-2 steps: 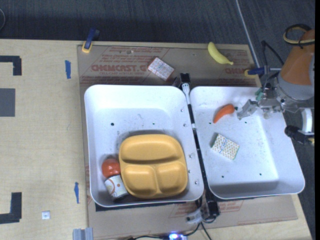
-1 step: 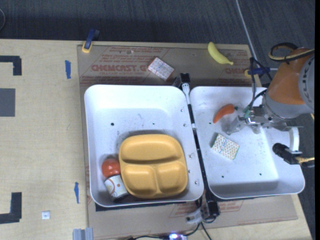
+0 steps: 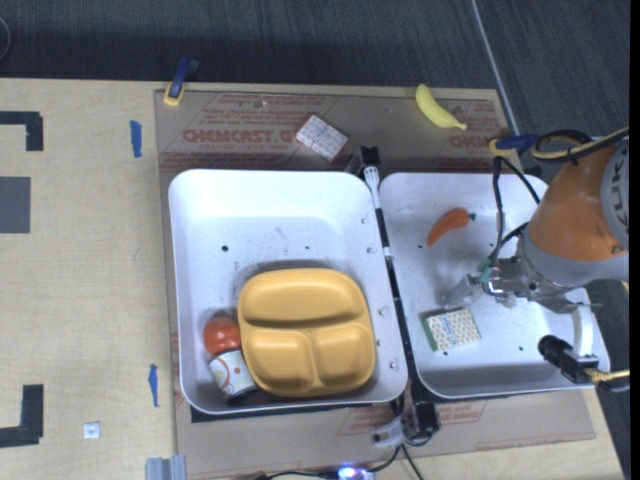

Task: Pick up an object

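1. Looking down from the camera view, the pick is not yet done: nothing is lifted, and every object lies on a bin floor or on the surface.
2. The arm (image 3: pixel 580 218) reaches in from the right over the right bin (image 3: pixel 520 368), and its end effector (image 3: pixel 487 283) sits low near the bin's middle.
3. Whether the end effector is released or clenched, I cannot tell; it is too small and dark against the bin, and nothing visibly sits in it.
4. The nearest candidates are a small patterned packet (image 3: pixel 452 329) just below and left of the end effector, and an orange carrot-like piece (image 3: pixel 447 225) further up the same bin.
5. The left bin (image 3: pixel 200 208) holds a yellow divided tray (image 3: pixel 305 328), a red-orange ball (image 3: pixel 221 335) and a small white can (image 3: pixel 231 371) beside it.
6. Left to do, as I judge it: close on one object, likely the packet, and raise it clear.
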Action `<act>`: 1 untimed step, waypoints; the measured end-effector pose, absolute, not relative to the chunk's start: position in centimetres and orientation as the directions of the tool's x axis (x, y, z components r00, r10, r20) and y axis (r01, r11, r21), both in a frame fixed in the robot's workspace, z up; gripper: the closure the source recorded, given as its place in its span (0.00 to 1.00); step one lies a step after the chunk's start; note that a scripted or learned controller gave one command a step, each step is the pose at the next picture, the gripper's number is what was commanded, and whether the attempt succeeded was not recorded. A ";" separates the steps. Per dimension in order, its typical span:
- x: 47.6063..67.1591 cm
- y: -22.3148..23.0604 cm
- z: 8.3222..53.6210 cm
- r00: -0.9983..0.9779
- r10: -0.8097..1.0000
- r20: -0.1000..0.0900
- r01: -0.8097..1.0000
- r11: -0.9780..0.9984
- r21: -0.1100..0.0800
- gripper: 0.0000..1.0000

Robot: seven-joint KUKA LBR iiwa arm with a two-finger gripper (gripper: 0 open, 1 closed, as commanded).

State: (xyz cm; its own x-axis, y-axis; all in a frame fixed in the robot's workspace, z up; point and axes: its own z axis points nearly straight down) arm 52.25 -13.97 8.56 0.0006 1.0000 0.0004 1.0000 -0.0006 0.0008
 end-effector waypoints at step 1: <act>48.0 -9.3 8.6 -0.001 1.000 0.001 1.000 0.001 0.003 0.00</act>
State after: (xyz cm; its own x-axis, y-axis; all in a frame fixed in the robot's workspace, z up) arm 48.01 -9.31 8.57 -0.0012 1.0000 0.0008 1.0000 0.0012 0.0030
